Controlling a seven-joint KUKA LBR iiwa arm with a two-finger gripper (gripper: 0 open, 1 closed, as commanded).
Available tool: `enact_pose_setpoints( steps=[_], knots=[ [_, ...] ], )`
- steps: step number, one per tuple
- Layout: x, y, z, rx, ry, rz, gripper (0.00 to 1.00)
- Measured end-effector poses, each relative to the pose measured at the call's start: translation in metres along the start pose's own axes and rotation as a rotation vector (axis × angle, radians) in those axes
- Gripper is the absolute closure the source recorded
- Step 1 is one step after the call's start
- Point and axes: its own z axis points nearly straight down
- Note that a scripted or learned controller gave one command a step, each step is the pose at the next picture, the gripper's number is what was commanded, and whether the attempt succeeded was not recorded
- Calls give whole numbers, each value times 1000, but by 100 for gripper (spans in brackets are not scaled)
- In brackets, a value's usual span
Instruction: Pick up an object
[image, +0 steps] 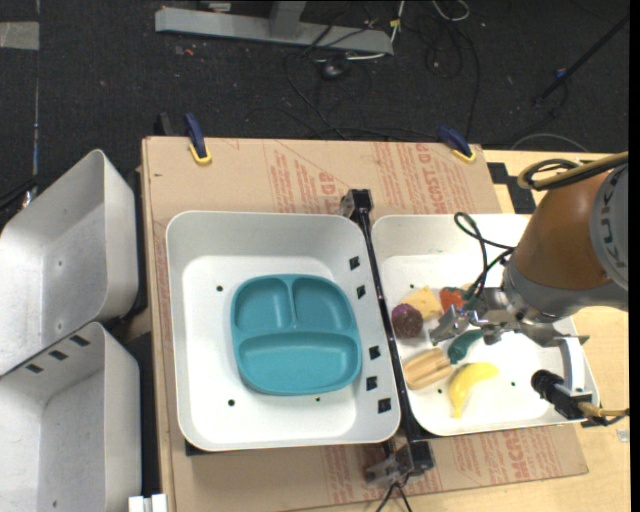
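While the left bin (190, 300) holds only a teal divided tray (296, 334), everything worth picking lies in the right bin (430, 240): a dark purple plum-like fruit (406, 319), a yellow wedge (426, 300), a tan bread roll (427, 368), a small red piece (452, 297), a teal object (464, 346) and a banana (468, 384). Above this cluster the claw (470, 318) hangs low, close over the teal object; whether it is spread or closed I cannot tell, and nothing is visibly caught in it. A good grasp, I judge, means centring on one piece, since the neighbours sit near enough to be nudged, and descending straight before closing.
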Motion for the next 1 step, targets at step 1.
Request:
enact_pose_setpoints(
  steps=[1],
  knots=[
    [1,0,52,-2,0,0,0]
  ],
)
